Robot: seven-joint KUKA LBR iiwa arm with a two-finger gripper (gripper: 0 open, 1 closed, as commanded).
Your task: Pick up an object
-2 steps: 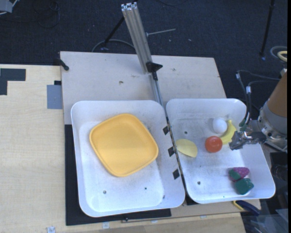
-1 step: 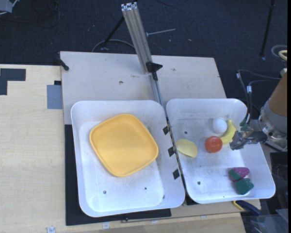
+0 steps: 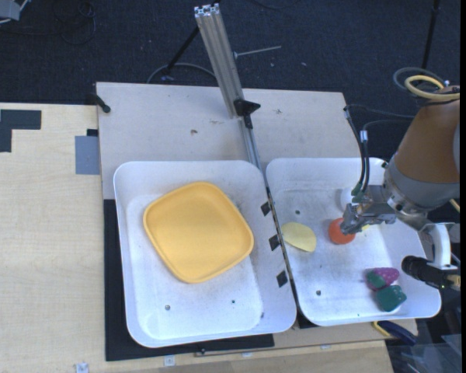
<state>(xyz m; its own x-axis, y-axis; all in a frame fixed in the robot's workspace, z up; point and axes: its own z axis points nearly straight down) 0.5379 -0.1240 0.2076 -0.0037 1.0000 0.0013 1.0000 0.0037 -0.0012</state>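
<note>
**White bins, arm over the right one**

Grey arm (image 3: 427,158) with an orange band is seen reaching in from the right, over the right bin (image 3: 326,305). Pincer (image 3: 356,222) is held low at the bin's middle, directly above and against a small red-orange object (image 3: 342,234). Whether the object is gripped cannot be told; the pincer's state is not shown clearly enough to call.

Pale yellow piece (image 3: 300,236) is noted just left of the red-orange object, near the divider between the bins. Magenta piece (image 3: 384,275) and green piece (image 3: 390,296) are found touching each other in the right bin's near right corner, well apart from the pincer.

Left bin (image 3: 140,317) is occupied by a large yellow square plate (image 3: 198,230), lying flat and turned at an angle.

Both bins are seen resting side by side on a pale surface (image 3: 171,130). An aluminium post (image 3: 221,53) is seen rising behind the bins.
</note>
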